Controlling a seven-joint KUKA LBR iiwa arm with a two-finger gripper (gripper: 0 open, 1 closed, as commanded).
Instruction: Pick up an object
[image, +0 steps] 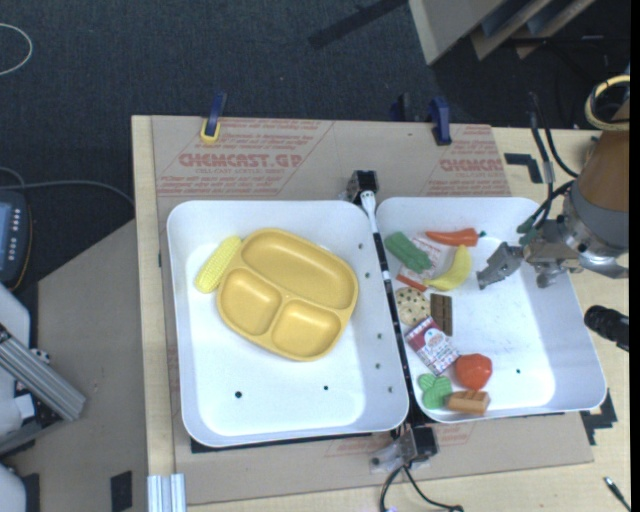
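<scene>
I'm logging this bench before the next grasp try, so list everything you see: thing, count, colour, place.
White bins: 2, white, side by side on the bench.
Divided plate: 1, yellow, three compartments, middle of the left bin.
Corn cob: 1, yellow, left bin, against the plate's left rim.
Carrot: 1, orange-red, top of the right bin.
Green toy: 1, green, right bin, left of the banana.
Banana: 1, yellow, right bin, below the carrot.
Cracker: 1, tan, right bin's left side.
Small carton: 1, red and white, below the cracker.
Tomato: 1, red, lower right bin.
Clamps: 2, blue, bench's far edge.
Gripper: 1, grey, over the right bin, right of the banana; nothing seen in its jaws.
</scene>
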